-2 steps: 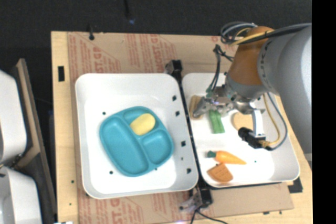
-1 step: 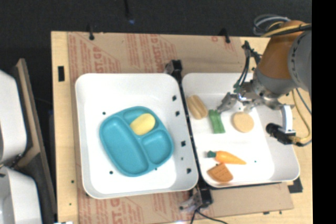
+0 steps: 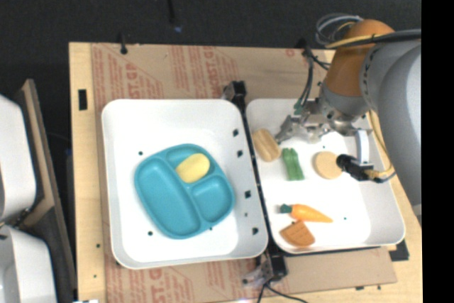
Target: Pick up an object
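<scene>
As the two shallow white bins sit side by side on the plywood counter [image 3: 177, 67], the stock divides by bin.

Left white bin [image 3: 117, 152], centre of frame: one turquoise three-compartment plastic tray [image 3: 167, 206], lying slantwise; one yellow rounded lump [image 3: 192, 167] resting in its upper compartment, near the divider.

Right white bin [image 3: 383, 223], right of frame, the likely picking stock, scattered loosely with space around most items:
- tan oblong bread-like piece [image 3: 266, 145], against the bin's left wall;
- green upright block [image 3: 292, 163], just beside it;
- round tan disc [image 3: 327, 165], mid-bin;
- orange carrot-shaped toy with green tip [image 3: 306, 213], lower part;
- orange-brown wedge [image 3: 298, 234], just below the carrot, near the front rim.

End effector [image 3: 301, 125]: metal fingers low over the right bin's upper area, above the oblong piece and green block. Nothing seen between them; whether spread or closed cannot be told. Judged: no item yet secured.
</scene>
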Tool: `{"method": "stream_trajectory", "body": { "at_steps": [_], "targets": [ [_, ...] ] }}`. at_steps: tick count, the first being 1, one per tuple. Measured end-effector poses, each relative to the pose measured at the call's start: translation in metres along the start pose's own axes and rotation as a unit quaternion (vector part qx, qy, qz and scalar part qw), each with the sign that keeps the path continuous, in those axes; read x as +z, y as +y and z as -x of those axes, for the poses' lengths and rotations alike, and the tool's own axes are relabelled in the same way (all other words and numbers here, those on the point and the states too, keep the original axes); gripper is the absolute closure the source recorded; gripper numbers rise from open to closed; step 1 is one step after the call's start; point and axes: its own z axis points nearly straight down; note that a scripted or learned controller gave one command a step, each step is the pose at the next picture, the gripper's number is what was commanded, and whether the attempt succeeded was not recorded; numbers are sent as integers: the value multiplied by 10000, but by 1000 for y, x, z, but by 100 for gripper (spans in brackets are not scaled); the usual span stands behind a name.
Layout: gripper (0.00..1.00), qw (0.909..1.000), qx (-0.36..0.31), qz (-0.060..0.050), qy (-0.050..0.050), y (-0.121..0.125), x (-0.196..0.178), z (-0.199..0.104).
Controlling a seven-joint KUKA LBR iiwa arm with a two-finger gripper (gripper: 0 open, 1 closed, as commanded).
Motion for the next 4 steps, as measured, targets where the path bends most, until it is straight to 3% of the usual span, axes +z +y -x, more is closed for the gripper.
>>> {"method": "stream_trajectory", "body": {
  "at_steps": [1,2,3,4],
  "targets": [
    [0,10000,20,13,-16,-43,-3,-15],
    [100,10000,21,17,-9,-42,-13,-15],
    [100,10000,-25,55,-3,22,-106,-94],
    [100,10000,-17,42,4,32,-175,-149]
  ]
}}
